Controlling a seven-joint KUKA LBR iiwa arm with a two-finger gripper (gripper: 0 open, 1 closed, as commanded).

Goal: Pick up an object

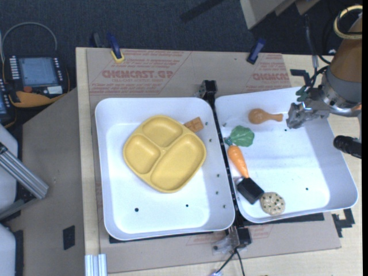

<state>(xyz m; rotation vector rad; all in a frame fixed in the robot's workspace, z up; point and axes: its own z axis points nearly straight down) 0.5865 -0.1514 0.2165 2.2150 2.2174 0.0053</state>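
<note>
Camera view, looking down at a slant. Two shallow white bins side by side on a printed cardboard sheet (172,68), left bin (115,171) and right bin (322,171), touching along their inner rims.

In the left bin: a yellow divided plate (164,153) with three compartments, lying flat near the middle. Just at its upper right edge, a small brown block (194,124), close to the bin's inner wall.

In the right bin: a tan drumstick-shaped toy (265,117) near the far wall, thin end pointing right. Below and left of it, a green leafy toy (240,136). Just below that, an orange carrot (237,161), lying along the inner wall. Further toward the near edge, a black block (249,190), and touching its right corner a speckled cookie (272,203).

Reaching in from the right: the grey arm with the gripper (299,115) low over the far right part of the right bin, just beside the thin end of the drumstick-shaped toy. Open or closed: cannot tell. Nothing visibly held.
</note>
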